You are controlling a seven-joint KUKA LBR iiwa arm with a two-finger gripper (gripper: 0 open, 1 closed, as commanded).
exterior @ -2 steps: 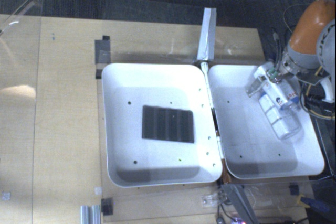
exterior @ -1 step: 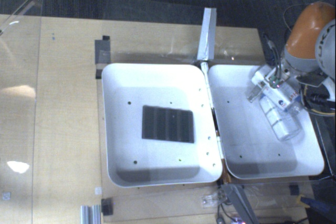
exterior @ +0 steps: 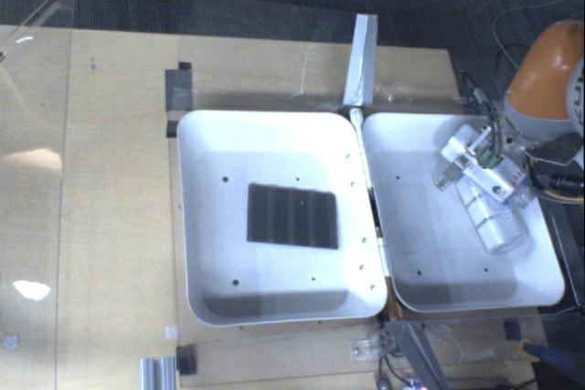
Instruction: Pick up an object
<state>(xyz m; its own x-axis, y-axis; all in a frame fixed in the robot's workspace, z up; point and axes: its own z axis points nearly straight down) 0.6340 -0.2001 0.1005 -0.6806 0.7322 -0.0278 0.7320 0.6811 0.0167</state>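
A dark ribbed rectangular pad lies flat in the middle of the left bin. A clear plastic bottle-like object lies in the right bin, near its right wall. My gripper hangs over the right bin's upper right part, just above and left of the clear object's upper end. The orange band of the arm shows behind it at the right edge. Whether the gripper touches the clear object is hidden by its own body.
A metal divider post stands at the back between the two bins. Cables run along the right side of the right bin. A clear sheet covers the bench at the left.
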